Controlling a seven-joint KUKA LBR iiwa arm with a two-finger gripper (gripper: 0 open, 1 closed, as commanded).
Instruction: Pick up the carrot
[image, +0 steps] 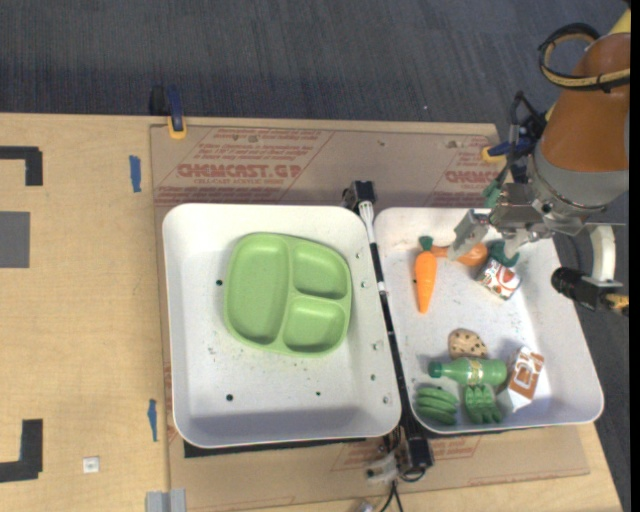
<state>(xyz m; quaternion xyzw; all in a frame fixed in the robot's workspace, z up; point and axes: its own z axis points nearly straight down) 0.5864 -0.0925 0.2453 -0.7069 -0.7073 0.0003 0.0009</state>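
The arm (585, 120) reaches over the right bin (570, 340). The left bin (190, 330) holds a green plate (288, 292). The carrot (426, 278) lies near the right bin's upper left. The gripper (487, 238), fingers spread and holding nothing, hovers just right of it.

The arm (590, 140) is a thick rounded column, orange in its upper part and grey lower down. A yellowish cable loops over its top. Near the wrist sits a boxy grey metal block with blue fittings, and a black-and-white attachment juts out on the side.
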